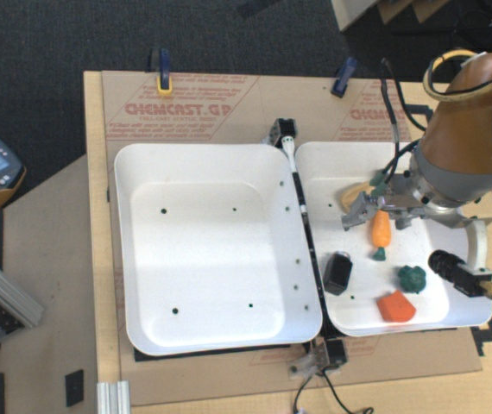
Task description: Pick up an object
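Observation:
My gripper [382, 210] hangs over the right bin [350, 317], near the middle of it. An orange carrot-shaped toy [381, 229] with a teal tip lies directly under the gripper and points toward the front. A pale yellow object [353, 195] shows just behind and left of the gripper, partly hidden by it. In front of the gripper, a dark green lump [413, 278] and a red-orange block [396, 307] sit near the bin's front right. Beside the bin's left wall rests a black object [338, 272].
The left bin [142, 179] stands beside the right one, and their walls meet along a narrow ridge [302, 222]. Both rest on a cardboard sheet [194, 102] held by blue clamps at the back. The grey arm [466, 136] fills the right bin's far right corner.

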